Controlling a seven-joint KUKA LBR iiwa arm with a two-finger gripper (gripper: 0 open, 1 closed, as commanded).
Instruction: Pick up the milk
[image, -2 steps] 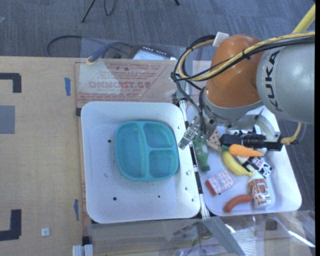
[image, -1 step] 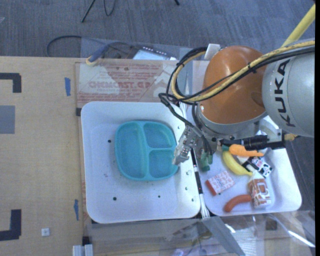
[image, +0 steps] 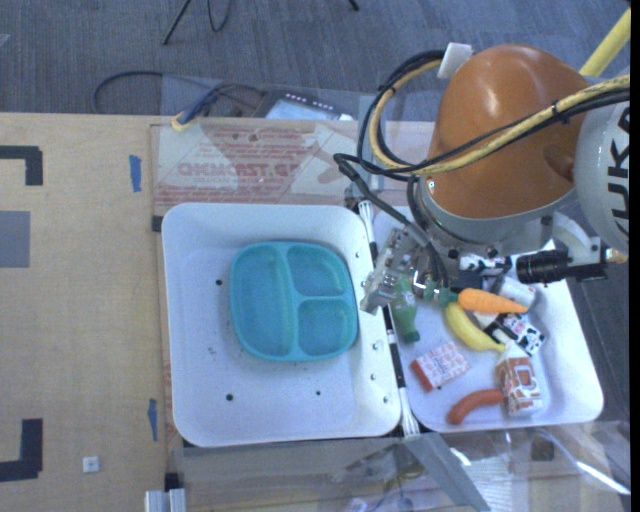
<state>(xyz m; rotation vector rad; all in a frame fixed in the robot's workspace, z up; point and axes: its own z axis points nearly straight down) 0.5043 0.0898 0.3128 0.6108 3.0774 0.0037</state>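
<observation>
Above the right bin (image: 585, 395), the arm (image: 500, 130) takes the most room in the camera view, its big orange and grey body covering the far part of that bin. The left bin (image: 190, 240) is beside it and carries a teal plate (image: 292, 300) with three compartments, lying flat near the middle.

The gripper (image: 392, 285) hangs low at the near-left part of the right bin, close to the wall between the two bins. It is just over a small green object (image: 406, 322). Whether it is open or closed I cannot tell, because its lower part is blurred and mixed with cables.

In the right bin lie several toy foods: a milk carton (image: 518, 385) with brown and white print, a sausage (image: 473, 404) touching it on the left, a banana (image: 468, 327), a carrot (image: 488, 300), a red and white packet (image: 440, 365), and a small black and white item (image: 524, 332).

The milk rests on the bin floor at the near-right, well apart from the gripper. So I judge the task is not yet done: the approach to the carton, the grasp and the lift are all left.
</observation>
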